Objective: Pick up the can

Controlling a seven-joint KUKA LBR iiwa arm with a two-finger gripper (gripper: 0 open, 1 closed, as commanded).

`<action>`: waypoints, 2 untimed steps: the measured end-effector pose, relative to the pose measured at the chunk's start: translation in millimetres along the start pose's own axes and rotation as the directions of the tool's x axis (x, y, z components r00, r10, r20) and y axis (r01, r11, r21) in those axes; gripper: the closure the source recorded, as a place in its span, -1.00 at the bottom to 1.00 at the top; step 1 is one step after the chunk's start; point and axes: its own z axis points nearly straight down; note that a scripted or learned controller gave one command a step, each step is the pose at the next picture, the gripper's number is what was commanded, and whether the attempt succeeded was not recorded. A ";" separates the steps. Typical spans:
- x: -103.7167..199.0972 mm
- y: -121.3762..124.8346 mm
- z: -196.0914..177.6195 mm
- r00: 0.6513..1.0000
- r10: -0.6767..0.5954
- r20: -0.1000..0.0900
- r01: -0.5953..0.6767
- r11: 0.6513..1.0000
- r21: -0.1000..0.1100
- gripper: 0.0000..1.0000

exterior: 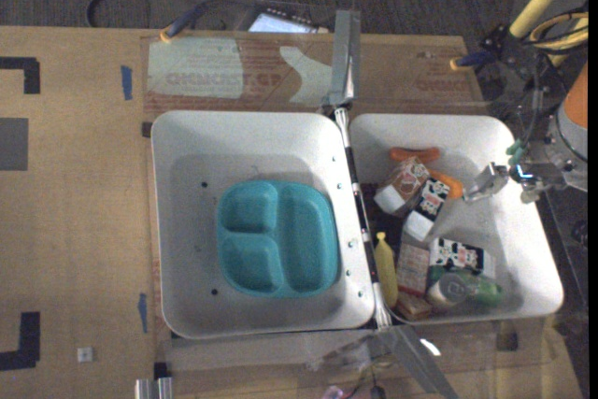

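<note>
Near the right bin's (523, 131) front edge, can (452, 289) on its side, top facing leftward, partly blurred; gripper (498, 179) apart, finger state unclear.

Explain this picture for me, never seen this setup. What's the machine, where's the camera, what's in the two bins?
One camera looks down at a slant on a cardboard-covered bench with two shallow white bins side by side. The machine is a robot arm, grey with an orange band, reaching in from the right of the view. Its tool hangs over the right bin; I see nothing between its fingers. The left bin holds a teal divided tray. The right bin holds a pile of play food: small cartons, a yellow bottle, an orange sausage-like piece and a can lying near the front edge. The can is what it should pick up.
</note>
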 end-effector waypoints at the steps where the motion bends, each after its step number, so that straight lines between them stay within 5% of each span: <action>1: -5.9 -27.3 26.7 0.956 -0.295 0.001 0.295 0.956 -0.001 -1.00; 2: -8.7 11.5 -20.7 0.855 -0.518 0.008 0.518 0.855 -0.006 -1.00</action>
